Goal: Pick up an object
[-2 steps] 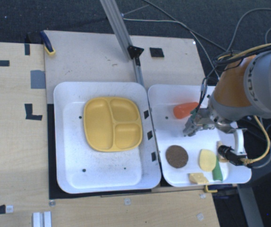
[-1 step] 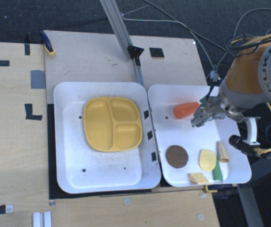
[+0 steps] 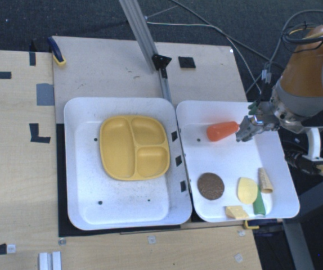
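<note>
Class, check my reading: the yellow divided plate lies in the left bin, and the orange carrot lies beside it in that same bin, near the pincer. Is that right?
Not quite. The camera view shows the yellow divided plate in the left bin, but the orange carrot lies in the right bin, near the pincer.

lab | taped plywood bench [image 3: 15, 151] | loose cables [image 3: 206, 24] | white bins [image 3: 74, 151]

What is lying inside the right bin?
In the right bin lie a carrot, a brown disc, a yellow piece, a green piece, a cone and a small yellow block. The pincer covers the carrot's right end.
</note>
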`<action>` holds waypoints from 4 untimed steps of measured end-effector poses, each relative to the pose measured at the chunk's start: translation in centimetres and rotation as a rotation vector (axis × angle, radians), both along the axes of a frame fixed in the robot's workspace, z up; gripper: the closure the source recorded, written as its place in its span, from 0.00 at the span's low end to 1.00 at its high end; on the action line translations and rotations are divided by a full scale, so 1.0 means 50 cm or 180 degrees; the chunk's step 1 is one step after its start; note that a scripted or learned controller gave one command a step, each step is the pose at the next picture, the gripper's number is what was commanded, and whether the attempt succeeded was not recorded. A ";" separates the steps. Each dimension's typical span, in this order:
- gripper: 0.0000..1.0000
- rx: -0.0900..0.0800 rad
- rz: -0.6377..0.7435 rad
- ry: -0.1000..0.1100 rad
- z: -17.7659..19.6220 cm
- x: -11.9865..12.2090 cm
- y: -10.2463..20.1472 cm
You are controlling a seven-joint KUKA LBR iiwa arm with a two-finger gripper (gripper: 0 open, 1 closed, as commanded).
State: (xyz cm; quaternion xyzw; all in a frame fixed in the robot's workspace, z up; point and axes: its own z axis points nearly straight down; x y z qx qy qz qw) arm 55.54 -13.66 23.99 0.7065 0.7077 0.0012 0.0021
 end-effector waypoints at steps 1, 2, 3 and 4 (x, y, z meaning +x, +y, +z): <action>1.00 0.0010 0.0018 0.0016 0.006 -0.010 0.125; 1.00 0.0009 0.0017 0.0025 -0.020 -0.018 0.246; 1.00 0.0007 0.0014 0.0026 -0.044 -0.031 0.344; 1.00 0.0010 0.0019 0.0019 -0.024 -0.050 0.449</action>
